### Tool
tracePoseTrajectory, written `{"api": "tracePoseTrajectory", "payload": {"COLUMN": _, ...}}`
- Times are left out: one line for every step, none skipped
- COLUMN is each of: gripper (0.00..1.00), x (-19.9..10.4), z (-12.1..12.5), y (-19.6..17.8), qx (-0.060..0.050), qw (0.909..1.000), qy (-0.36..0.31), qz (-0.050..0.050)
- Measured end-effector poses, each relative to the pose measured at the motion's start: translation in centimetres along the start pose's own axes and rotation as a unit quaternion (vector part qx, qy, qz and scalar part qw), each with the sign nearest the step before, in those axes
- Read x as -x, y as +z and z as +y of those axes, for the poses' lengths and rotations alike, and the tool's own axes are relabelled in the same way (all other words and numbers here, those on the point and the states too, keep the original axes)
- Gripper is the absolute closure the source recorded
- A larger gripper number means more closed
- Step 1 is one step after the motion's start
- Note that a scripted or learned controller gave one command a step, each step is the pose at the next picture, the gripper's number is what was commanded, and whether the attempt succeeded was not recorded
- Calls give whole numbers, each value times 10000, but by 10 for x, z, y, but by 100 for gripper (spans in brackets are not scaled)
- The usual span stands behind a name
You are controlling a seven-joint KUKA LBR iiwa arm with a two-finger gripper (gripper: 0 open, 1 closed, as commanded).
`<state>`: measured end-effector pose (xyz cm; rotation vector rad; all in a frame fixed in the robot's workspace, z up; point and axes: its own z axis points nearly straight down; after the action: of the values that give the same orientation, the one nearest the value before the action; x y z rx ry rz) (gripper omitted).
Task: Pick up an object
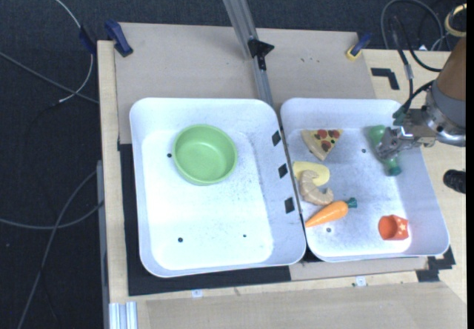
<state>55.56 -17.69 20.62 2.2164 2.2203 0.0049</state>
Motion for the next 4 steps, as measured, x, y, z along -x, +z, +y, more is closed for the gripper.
{"api": "tracePoseTrajectory", "payload": {"gripper": 100, "x": -54, "z": 16, "y": 5, "qx": -17, "qw": 10000, "qy": -23, "qz": 18}}
{"api": "tracePoseTrajectory", "payload": {"gripper": 100, "x": -108, "z": 20, "y": -9, "qx": -4, "qw": 10000, "qy": -28, "qz": 22}}
{"api": "tracePoseTrajectory", "payload": {"gripper": 100, "x": -153, "z": 34, "y": -8, "qx": -18, "qw": 10000, "qy": -24, "qz": 21}}
{"api": "tracePoseTrajectory", "payload": {"gripper": 100, "x": -211, "z": 42, "y": -23, "qx": -17, "qw": 10000, "qy": -27, "qz": 28}}
